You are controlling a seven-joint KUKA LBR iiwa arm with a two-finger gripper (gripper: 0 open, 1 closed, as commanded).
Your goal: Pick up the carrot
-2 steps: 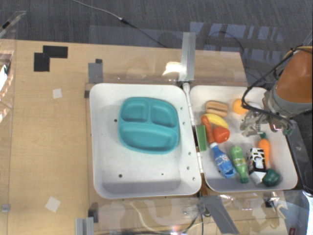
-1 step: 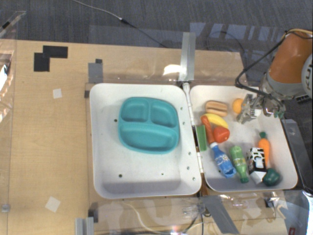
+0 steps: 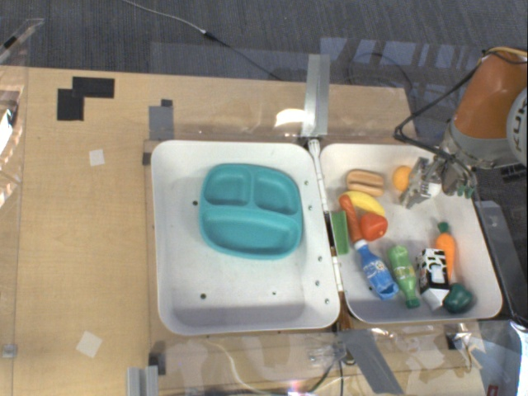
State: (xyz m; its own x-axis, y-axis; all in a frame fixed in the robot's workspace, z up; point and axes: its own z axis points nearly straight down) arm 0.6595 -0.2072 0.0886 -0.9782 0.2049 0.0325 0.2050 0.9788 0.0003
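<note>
The carrot is orange with a small green top and lies lengthwise near the right wall of the right bin. It sits between a black-and-white carton and the bin wall. My gripper hangs over the upper right part of that bin, up and to the left of the carrot and well apart from it. It is next to a small orange fruit. Nothing is visibly held.
The right bin also holds a hot dog, a banana, a red pepper, a blue bottle, a green bottle and a dark green piece. A teal divided plate lies in the left bin.
</note>
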